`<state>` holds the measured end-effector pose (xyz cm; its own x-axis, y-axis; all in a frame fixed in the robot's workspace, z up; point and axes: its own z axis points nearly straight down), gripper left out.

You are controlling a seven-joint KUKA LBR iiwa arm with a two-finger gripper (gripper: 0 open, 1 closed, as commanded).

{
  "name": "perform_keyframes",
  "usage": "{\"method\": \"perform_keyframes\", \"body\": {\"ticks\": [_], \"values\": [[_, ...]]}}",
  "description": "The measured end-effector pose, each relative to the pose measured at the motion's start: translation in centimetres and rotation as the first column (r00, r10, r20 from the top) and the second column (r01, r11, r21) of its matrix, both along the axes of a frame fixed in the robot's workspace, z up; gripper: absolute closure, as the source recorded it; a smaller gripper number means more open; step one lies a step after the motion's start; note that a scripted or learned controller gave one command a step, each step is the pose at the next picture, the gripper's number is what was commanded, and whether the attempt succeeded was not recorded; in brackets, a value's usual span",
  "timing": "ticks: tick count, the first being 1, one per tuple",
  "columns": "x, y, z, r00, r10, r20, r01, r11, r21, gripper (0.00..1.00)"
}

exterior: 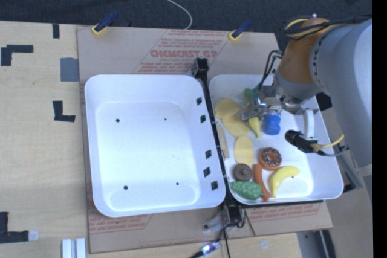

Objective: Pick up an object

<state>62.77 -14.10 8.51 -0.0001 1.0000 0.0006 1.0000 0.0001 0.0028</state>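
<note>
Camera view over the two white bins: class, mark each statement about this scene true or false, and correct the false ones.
1. The toy food items lie in the right bin. True.
2. The gripper hangs over the left bin. False: it is over the right bin, near the blue cylinder.
3. The banana lies near the right bin's front edge. True.
4. The carrot lies at the far end of the bin, by the clamps. False: it lies near the front, between the green leafy piece and the banana.
5. The donut sits beside the banana. True.
</note>
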Motion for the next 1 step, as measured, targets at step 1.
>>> {"method": "perform_keyframes", "body": {"ticks": [1], "values": [[3.24,-5.71,2.45,0.999,-0.001,-0.033,0.001,1.0,0.007,1.0]]}}
